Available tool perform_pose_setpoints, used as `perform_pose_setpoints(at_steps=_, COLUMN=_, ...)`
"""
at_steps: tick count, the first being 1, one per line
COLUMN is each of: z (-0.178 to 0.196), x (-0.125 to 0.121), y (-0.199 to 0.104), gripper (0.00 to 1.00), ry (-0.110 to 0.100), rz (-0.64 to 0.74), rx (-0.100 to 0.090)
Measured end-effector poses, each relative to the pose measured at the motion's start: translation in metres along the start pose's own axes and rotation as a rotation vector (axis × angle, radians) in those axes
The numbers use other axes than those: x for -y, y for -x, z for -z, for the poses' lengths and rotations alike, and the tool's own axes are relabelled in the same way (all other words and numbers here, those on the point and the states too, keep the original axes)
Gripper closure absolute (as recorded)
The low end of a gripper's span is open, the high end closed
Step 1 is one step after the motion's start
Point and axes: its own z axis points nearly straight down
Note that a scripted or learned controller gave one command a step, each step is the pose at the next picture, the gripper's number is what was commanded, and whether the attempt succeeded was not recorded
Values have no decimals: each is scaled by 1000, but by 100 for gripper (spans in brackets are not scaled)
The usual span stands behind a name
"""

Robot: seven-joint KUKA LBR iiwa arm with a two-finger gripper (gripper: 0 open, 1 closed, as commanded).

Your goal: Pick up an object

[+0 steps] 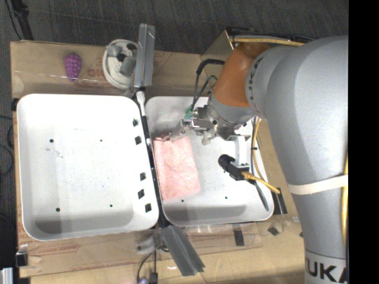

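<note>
Inside the shallow white plastic bin point(222, 197) nearer the grey arm point(308, 111), the flat pink rectangular cloth point(176, 167) lies along the wall adjoining the 2nd bin point(77, 158). The jaws sit over the cloth's edge nearest this bin's far wall; their state cannot be told. Risk: the limp cloth offers no raised fold, so the jaws may pinch 1 thin edge and slip, or strike the bin floor.

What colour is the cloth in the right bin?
The cloth is pale pink, camera view.
</note>
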Motion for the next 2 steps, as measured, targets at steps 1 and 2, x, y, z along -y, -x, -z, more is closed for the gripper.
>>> perform_pose_setpoints(at_steps=1, z=-33, x=-40, y=-17, gripper=0, ry=5, rz=133, rx=0)
perform_pose_setpoints(at_steps=2, z=-33, x=-27, y=59, gripper=0, ry=4, rz=115, rx=-1)
